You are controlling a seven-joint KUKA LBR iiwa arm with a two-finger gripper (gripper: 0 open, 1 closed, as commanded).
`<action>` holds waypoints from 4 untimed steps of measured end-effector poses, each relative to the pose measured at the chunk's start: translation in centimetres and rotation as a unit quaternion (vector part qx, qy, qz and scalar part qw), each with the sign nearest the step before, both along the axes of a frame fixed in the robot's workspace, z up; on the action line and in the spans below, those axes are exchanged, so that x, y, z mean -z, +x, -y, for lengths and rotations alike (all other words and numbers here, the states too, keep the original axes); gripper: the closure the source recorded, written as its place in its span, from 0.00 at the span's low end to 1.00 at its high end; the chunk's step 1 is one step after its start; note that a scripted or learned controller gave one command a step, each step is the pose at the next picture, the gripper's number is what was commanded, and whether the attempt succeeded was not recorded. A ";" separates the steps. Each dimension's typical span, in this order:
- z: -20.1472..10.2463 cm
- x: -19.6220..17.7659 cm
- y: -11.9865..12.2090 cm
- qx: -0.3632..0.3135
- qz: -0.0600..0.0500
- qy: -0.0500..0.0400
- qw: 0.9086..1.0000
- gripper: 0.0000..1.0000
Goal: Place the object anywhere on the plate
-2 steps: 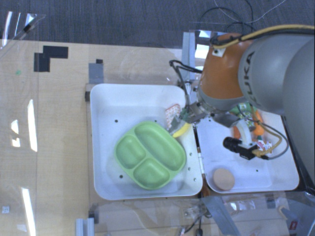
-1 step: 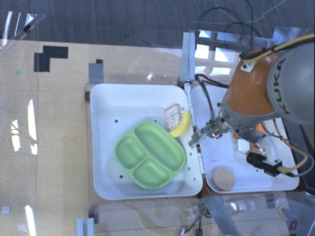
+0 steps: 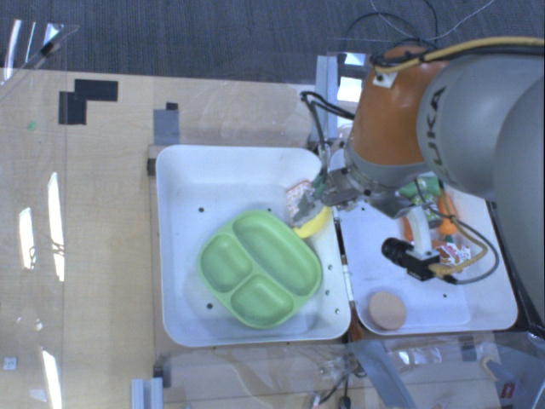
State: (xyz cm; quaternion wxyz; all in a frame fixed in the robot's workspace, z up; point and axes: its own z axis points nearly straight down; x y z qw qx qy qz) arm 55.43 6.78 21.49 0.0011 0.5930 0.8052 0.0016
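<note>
My gripper (image 3: 313,201), finger state indeterminate, hangs over the yellow banana-shaped object (image 3: 313,222) at frame centre; it may miss the green three-compartment plastic plate (image 3: 260,267).

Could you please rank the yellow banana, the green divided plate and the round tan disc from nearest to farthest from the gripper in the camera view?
Measured from the gripper:
1. Yellow banana: just below the gripper, at the plate's upper right edge in the left bin.
2. Green divided plate: lower left of the gripper, middle of the left bin.
3. Round tan disc: farthest, at the near edge of the right bin.
</note>
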 end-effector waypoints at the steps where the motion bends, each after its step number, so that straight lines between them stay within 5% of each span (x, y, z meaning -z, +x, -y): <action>1: 6.1 -3.7 -5.0 0.101 0.001 0.000 0.995 0.00; 2: 6.0 -4.8 -4.9 0.097 0.003 0.000 0.995 1.00; 3: 6.0 -4.8 -4.9 0.097 0.003 0.000 0.995 0.00; 4: 5.6 -3.2 -3.7 0.079 0.000 0.000 0.997 0.00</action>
